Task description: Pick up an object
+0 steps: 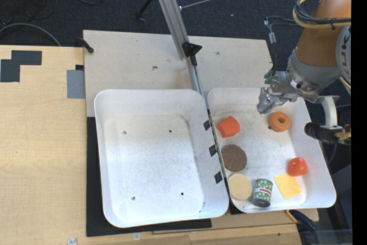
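Observation:
The right bin [321, 195] holds several objects: an orange block [228, 126], an orange ring-shaped donut [280, 121], a brown round disc [234, 157], a tan round disc [240, 186], a small green-and-white can [262, 192], a yellow square [288, 186] and a red rounded piece [297, 166]. My gripper [268, 101] hangs over the bin's far right part, just left of and above the donut, with nothing visibly between its fingers.
The left bin [106, 123] lies beside the right one, with black clips [210, 136] along the shared wall. A slanted aluminium bar [172, 14] rises behind the bins. A wooden surface [40, 146] spreads to the left.

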Controlling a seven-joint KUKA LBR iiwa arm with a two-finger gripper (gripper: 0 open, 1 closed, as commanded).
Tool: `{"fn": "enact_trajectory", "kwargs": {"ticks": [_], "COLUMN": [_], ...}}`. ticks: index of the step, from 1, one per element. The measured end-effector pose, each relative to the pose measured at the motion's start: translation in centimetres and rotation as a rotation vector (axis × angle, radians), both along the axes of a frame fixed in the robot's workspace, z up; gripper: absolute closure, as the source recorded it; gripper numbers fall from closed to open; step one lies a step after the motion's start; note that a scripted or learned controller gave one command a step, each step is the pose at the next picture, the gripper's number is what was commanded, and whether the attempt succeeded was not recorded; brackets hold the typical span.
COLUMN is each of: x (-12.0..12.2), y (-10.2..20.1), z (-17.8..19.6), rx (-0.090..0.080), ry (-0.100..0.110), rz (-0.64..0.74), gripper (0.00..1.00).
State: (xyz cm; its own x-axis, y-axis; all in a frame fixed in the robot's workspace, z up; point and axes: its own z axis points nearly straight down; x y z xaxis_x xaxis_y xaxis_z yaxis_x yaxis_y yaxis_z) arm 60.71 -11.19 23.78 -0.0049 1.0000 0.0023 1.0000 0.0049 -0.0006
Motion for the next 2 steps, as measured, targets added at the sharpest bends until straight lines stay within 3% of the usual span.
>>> {"fn": "enact_trajectory", "kwargs": {"ticks": [2], "x": [3.0], "y": [11.4], "z": [0.3], "rx": [0.000], "ry": [0.000], "rz": [0.000], "gripper": [1.00]}}
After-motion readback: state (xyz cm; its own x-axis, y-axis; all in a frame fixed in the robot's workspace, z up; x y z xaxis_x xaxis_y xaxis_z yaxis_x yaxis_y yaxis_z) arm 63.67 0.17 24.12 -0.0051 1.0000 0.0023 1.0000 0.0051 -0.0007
